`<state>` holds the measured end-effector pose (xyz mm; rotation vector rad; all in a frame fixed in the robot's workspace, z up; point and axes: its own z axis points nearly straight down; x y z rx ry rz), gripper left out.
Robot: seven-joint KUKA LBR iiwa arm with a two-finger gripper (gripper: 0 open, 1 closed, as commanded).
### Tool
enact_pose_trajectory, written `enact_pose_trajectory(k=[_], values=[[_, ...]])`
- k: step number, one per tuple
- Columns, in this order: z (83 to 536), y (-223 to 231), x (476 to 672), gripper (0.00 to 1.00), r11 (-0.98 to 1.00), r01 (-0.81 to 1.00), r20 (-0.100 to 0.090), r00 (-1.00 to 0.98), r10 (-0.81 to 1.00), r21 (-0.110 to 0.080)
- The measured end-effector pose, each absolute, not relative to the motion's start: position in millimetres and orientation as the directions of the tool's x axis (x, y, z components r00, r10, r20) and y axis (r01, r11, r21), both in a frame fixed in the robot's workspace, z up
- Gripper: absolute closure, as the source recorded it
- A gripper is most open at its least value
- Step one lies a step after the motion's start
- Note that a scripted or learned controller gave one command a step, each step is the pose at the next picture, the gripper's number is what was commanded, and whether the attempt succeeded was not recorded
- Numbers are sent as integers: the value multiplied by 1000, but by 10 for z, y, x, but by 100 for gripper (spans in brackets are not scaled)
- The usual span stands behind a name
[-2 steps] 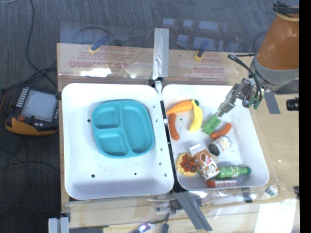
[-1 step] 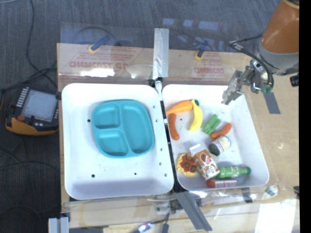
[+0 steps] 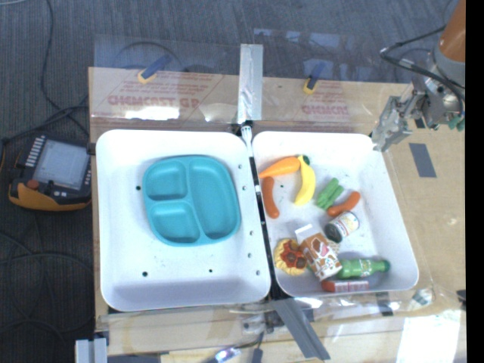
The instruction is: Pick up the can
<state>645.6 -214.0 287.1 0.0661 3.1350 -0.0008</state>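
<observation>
The can (image 3: pixel 342 225) lay on its side in the right bin (image 3: pixel 395 203), toward seven o'clock from the jaws (image 3: pixel 387 136), which hung parted and held nothing.

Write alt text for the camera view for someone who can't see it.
A small can with a white label lies in the right white bin among toy food, while the two-finger gripper hangs outside that bin's far right corner. The left white bin holds a turquoise sectioned plate.

Can (image 3: pixel 342 225) hemmed by carton (image 3: pixel 321 255), green bottle (image 3: pixel 366 266) and sausage (image 3: pixel 348 202); open bin floor rightward.
</observation>
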Motion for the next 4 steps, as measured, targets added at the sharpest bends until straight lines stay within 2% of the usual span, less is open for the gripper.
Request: enact_pose_trajectory(k=[1,4], values=[[2876,-2146,6425,100,994,110,-5,-994,110,3],[3193,-2117,6467,100,994,110,-23,-994,110,10]])
